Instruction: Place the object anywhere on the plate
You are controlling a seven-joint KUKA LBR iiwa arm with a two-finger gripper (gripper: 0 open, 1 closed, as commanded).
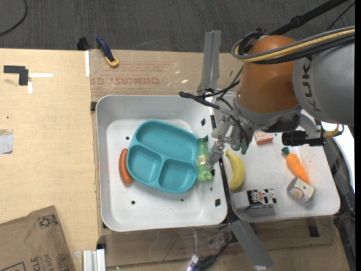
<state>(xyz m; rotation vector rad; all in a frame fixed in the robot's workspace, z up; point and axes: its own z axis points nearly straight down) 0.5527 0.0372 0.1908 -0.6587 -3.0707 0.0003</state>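
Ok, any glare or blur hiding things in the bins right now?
Camera view: bright glare washes out the right bin's far right rim; the end effector is dark and cluttered over the green bottle; the teal plate and banana read sharp.

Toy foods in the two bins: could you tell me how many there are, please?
3: a hot dog left of the plate, a banana and a carrot in the right bin. The arm may hide more.

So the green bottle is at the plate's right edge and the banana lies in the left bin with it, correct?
Not quite. In the camera view the green bottle is at the right edge of the teal plate, but the banana lies in the right bin, not the left.
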